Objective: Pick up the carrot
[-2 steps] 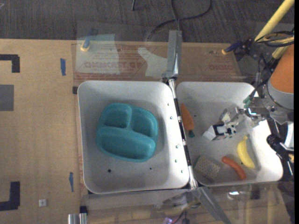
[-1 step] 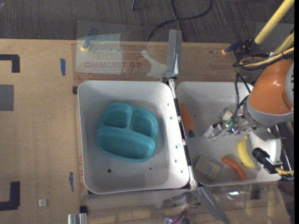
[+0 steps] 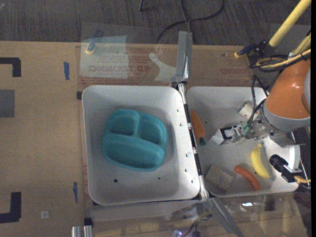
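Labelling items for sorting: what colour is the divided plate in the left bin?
Teal, plain, no pattern. The divided plate shows best in the camera view.

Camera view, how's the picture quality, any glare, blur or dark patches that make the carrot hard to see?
Camera view: soft overall, fine detail smeared; the carrot reads clearly as orange against the right bin, by its left wall. Glare sits on the plastic sheet above the left bin. The arm is blurred and orange, and the pincer is too small and fuzzy to make out.
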Motion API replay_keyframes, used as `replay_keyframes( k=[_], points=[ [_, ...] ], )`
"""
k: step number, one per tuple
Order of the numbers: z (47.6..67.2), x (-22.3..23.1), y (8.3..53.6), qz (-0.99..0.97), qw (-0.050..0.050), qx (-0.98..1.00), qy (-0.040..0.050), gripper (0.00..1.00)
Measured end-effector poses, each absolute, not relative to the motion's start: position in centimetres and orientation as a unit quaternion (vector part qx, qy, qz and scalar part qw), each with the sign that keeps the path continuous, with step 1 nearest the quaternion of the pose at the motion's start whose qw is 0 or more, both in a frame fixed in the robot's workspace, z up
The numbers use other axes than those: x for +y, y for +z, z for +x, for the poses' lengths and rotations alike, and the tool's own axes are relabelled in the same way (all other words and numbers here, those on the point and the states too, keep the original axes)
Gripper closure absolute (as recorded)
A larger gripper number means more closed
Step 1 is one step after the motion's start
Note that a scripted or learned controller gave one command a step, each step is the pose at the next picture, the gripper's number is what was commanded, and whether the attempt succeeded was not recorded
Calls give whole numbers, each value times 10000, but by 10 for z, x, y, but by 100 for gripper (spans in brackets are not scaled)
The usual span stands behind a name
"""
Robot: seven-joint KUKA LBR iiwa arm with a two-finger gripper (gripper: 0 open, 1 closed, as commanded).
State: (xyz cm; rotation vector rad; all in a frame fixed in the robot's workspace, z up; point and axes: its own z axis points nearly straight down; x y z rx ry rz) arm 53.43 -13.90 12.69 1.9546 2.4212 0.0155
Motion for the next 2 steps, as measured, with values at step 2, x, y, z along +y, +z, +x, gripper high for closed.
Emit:
replay_keyframes(
  k=[2],
  points=[
    [479, -93, 185, 8121, -22, 5835, -18, 100]
  ],
)
